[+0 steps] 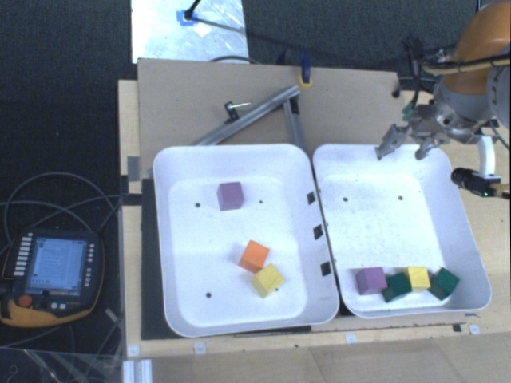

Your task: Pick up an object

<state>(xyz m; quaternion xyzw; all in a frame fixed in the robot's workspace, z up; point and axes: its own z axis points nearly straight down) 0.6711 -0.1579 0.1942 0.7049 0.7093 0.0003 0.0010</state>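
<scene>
Two white bins sit side by side on the bench. The left bin (172,214) holds three blocks: a purple cube (230,195) toward its far side, and nearer the front an orange cube (254,255) touching a yellow cube (268,280). The right bin (447,214) holds four blocks in a row along its near edge: a purple block (370,279), a dark green block (395,286), a small yellow block (418,278) and another green block (443,282), all close together. The gripper (406,145) hangs over the far edge of the right bin, well apart from that row. Its two fingers are spread apart with nothing between them. A teach pendant (52,276) lies to the left of the bench.
</scene>
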